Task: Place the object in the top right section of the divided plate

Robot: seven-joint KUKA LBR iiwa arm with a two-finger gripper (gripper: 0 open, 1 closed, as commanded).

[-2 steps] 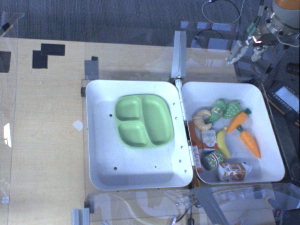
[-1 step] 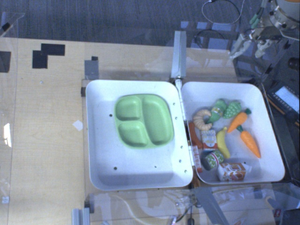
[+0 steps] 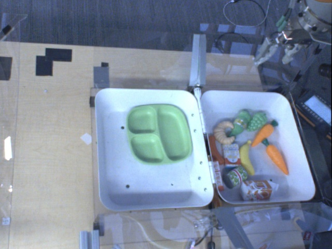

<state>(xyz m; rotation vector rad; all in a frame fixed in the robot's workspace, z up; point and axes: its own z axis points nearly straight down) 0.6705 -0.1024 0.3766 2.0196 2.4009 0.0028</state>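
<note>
Plainly, the object is judged to be among the toys crowded in the right bin (image 3: 293, 119), where a neighbour could be snagged. The nearer carrot (image 3: 277, 158) is laid from 11 to 5 o'clock, tip toward 5. The divided plate (image 3: 158, 134) lies at 9 o'clock. At 1 o'clock, the gripper (image 3: 275, 40) cannot be told open or closed.

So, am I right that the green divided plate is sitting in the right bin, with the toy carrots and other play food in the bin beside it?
Not quite: the camera view shows the green divided plate in the left bin, not the right one. The rest holds: the toy carrots and other play food lie in the bin beside it, the right bin.
</note>
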